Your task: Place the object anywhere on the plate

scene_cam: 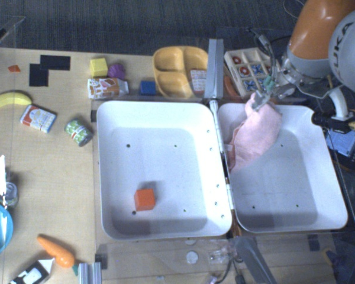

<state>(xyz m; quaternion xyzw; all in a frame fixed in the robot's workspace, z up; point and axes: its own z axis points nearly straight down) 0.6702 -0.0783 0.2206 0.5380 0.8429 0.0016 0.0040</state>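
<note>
We see the end effector pinching the pink cloth at its top, by the right bin's back-left edge; bin floor right of cloth open.

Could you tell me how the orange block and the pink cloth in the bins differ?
The orange block is small, rigid and boxy; the pink cloth is much larger, soft and crumpled. The block lies flat in the left bin; the cloth hangs from the gripper over the right bin, its lower end draped across the divider. Both sit against white bin floors.
</note>
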